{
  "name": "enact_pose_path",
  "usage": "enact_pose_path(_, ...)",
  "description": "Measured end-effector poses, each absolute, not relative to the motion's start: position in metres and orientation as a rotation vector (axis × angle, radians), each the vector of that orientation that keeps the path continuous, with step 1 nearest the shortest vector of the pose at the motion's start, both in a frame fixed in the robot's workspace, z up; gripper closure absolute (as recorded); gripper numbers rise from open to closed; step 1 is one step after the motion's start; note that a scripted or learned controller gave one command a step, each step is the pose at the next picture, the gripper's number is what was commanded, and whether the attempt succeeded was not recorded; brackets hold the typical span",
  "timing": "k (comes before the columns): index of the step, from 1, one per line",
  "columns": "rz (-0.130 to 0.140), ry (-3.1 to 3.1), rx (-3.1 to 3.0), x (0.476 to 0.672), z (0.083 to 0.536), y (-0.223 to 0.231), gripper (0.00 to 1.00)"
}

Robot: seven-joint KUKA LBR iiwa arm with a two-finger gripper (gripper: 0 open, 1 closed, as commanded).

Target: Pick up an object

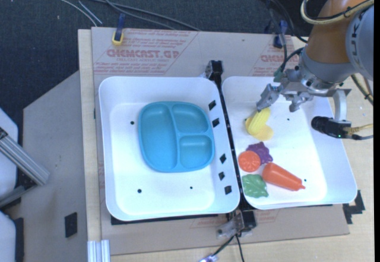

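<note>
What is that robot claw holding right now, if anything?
Nothing. The gripper hangs open above the right bin, just beside the yellow toy corn, not around it.

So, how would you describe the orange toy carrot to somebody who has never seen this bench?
Look at the right white bin, at its near end where small toys cluster. The carrot lies flat there, right of the green toy. It alone is long, orange and tapered.
</note>
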State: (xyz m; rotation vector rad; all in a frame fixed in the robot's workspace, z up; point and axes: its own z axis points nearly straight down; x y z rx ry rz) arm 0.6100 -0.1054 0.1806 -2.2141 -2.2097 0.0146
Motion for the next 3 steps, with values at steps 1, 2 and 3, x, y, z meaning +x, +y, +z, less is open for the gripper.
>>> enact_pose_path(1, 0.000, -2.221, -2.219, 0.613, 0.189, -0.105, 0.00)
enact_pose_path(2, 0.004, -2.219, -2.218, 0.622, 0.140, -0.109, 0.00)
enact_pose_path(3, 0.004, -2.217, -2.217, 0.621, 0.087, -0.108, 0.00)
